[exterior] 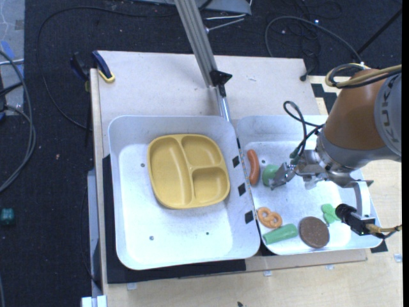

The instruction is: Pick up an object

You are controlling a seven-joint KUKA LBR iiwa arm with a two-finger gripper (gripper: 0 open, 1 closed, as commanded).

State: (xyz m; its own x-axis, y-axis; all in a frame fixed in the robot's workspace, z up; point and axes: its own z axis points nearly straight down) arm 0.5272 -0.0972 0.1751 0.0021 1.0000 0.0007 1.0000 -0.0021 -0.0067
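The gripper [279,179] hangs low in the right bin [291,248], beside a small green piece [270,171] and the hot dog [254,166], likely targets; whether anything sits between its tips I cannot tell.

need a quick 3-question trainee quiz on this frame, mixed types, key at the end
1. True or false: the yellow divided plate lies in the same bin as the pretzel.
2. Which item lies nearest the gripper? A) brown disc B) small green piece C) the plate
3. Fill in: the orange sausage lies close to the right bin's ____ wall.

Key: 1 false, the plate is in the left bin; 2 B; 3 left.
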